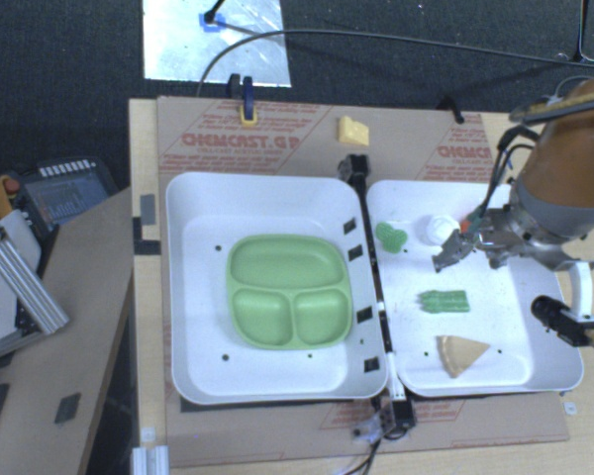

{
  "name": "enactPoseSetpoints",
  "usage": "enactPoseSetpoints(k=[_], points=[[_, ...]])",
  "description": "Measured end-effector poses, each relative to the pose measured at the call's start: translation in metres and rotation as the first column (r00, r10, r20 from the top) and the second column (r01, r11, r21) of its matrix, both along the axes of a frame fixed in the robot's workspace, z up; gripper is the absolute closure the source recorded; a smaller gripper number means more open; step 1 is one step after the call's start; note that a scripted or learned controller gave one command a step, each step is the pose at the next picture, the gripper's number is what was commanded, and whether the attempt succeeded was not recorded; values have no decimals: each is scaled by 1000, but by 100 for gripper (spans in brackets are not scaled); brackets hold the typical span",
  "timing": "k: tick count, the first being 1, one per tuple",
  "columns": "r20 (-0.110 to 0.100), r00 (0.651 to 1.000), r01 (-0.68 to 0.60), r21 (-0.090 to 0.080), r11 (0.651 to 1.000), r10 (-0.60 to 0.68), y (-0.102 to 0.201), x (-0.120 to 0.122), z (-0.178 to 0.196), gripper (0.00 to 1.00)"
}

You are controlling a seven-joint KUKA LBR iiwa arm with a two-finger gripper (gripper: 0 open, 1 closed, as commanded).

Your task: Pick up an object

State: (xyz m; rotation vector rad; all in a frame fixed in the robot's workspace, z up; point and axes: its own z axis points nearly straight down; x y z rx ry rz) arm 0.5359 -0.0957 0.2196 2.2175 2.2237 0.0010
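Camera view, looking down at a slant. Two white bins sit side by side on the table (pixel 144 364). Left bin (pixel 193 201) holds a green tray (pixel 285 290) with three compartments, lying flat near the bin's middle.

Right bin (pixel 544 364) holds four loose things: a green piece (pixel 391 236) near the far left corner; a white ball (pixel 439 229) just beside it to the right; a green ridged block (pixel 444 302) mid-bin, lying flat; a tan wedge (pixel 460 353) near the front, well apart from the rest.

Arm (pixel 569 166) enters from the right, over the right bin. End effector (pixel 453 252) hangs just right of the white ball, above the ridged block. Cannot tell how far apart it stands; nothing visible between its tips.

A yellow block (pixel 353 131) lies on the cardboard (pixel 297 137) behind the bins. A yellow clamp (pixel 246 102) sits at the cardboard's far edge.
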Motion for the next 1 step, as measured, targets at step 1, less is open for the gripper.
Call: enactPoseSetpoints(k=[1], points=[[-6,1000,1,2,1000,-1,9,-3,-58,0]])
